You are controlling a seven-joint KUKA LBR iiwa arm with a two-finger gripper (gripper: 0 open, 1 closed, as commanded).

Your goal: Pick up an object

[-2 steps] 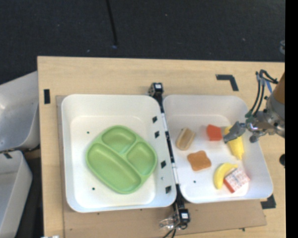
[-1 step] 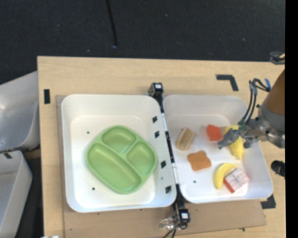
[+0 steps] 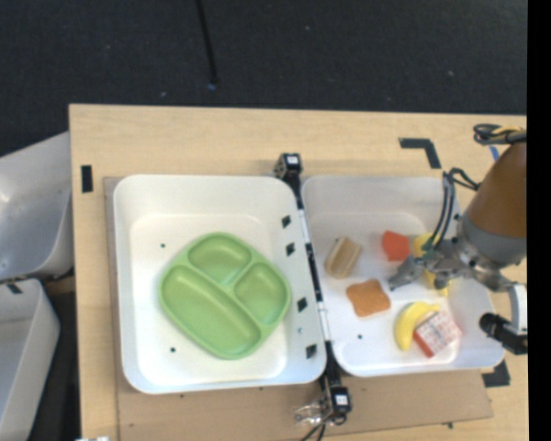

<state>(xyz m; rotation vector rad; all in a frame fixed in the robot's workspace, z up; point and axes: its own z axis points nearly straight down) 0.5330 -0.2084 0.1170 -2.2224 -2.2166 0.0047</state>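
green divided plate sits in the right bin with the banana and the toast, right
Not quite. The camera view shows the green divided plate alone in the left bin. The banana and the toast lie in the right bin.

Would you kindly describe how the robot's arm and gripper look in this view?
The arm has an orange-brown band above a grey wrist section. Dark cables run beside it. The gripper is dark grey metal with two slim fingers.

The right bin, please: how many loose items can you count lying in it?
5, perhaps more hidden under the arm: a tan roll at left, toast below it, a red block, a banana, and a red-white packet.
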